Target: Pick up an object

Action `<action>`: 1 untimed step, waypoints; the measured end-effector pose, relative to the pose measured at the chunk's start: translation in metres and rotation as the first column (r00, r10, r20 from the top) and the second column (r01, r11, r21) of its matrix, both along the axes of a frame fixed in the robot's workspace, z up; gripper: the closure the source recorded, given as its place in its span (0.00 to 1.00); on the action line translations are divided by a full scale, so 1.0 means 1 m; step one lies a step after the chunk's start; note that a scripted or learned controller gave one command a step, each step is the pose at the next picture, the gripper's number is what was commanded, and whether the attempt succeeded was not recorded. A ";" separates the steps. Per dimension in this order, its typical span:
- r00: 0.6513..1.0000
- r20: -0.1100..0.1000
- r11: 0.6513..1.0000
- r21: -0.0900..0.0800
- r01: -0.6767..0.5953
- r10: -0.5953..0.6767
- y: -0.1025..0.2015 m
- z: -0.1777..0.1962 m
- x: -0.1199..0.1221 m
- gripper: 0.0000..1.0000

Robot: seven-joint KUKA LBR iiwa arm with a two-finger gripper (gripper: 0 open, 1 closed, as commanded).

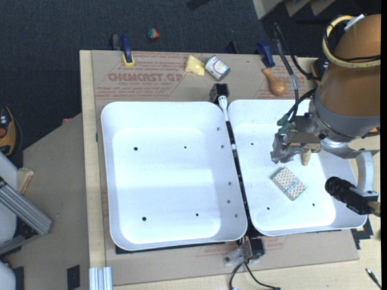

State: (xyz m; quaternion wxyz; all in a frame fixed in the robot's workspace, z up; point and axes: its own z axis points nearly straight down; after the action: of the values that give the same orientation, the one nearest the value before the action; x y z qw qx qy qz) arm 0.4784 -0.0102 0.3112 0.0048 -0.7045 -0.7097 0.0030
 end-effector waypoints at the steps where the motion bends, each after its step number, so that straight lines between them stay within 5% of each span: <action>1: 1.000 0.030 1.000 -0.003 0.001 -0.001 0.044 0.119 0.095 1.00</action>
State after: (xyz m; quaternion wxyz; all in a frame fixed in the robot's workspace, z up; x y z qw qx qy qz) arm 0.5730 0.0343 0.4305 -0.0069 -0.7050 -0.7092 -0.0068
